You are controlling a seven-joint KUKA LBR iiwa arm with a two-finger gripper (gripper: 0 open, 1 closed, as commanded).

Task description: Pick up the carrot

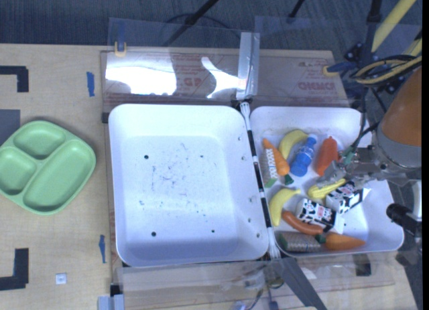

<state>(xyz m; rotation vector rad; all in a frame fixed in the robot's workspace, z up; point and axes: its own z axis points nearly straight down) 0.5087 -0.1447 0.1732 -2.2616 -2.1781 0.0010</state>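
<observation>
Two bins: the left white bin (177, 181) and the right white bin (375, 225) sit side by side on my bench, rims touching.
Green plate: a three-section tray (43, 166) lies well apart, at the far left of the bench.
My arm: I reach in from the right, orange band above the right bin's right edge.
My pincer (350, 168): over the right half of the right bin, just above the clutter; I cannot tell how far it is parted, nor see anything between the tips.
Carrots: one carrot (276, 158) near the bin's left wall, another (343, 240) at the near edge.
Bananas: one (292, 142) at the top, one (281, 200) lower left.
Blue bottle (303, 157): between the upper banana and an orange-red piece (326, 155).
Cow-print carton (316, 213): just below my pincer.
</observation>
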